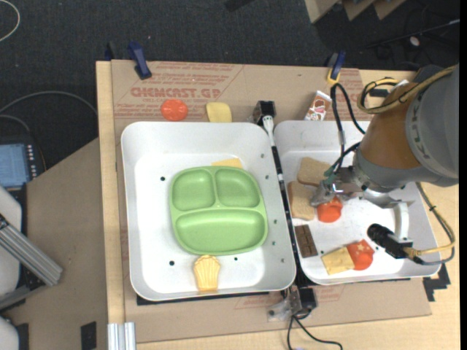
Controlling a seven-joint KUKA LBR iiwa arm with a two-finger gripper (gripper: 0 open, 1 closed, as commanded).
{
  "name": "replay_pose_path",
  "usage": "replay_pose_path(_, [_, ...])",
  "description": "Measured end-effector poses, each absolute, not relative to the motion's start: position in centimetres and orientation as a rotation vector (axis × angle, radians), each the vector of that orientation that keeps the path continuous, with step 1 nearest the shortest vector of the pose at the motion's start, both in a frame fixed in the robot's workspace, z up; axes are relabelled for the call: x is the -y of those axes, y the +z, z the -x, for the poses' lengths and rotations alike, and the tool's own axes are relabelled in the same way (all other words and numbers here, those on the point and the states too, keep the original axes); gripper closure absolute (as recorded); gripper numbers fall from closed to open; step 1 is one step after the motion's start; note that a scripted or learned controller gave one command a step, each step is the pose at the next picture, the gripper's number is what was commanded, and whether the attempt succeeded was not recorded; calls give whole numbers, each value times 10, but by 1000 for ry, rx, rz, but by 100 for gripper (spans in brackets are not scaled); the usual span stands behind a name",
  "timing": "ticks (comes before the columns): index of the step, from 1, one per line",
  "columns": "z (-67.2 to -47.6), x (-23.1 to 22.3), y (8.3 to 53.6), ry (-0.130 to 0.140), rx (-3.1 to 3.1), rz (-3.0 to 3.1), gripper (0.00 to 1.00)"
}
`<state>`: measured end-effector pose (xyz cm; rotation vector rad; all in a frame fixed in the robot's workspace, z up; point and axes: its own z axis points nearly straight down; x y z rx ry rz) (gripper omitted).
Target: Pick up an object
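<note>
Orange toy (pixel 330 211) lies in the right bin (pixel 310 131), touching or just beside a brown slice (pixel 300 200), with the tool (pixel 326 190) low directly above it. Whether the tool is wide or narrow I cannot tell; the wrist hides that. Nothing looks lifted yet, so the grasp and the raise seem still to come. Nearby lie a tan bread piece (pixel 314 169), a yellow wedge (pixel 336 260) and a red piece (pixel 360 254). The left bin (pixel 139 195) holds a green divided plate (pixel 217 210).
</note>
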<state>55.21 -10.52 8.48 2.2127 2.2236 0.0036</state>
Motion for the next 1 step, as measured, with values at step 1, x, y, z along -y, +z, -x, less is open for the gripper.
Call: replay_pose_path(1, [-649, 38, 193, 21, -2223, -2200, 100])
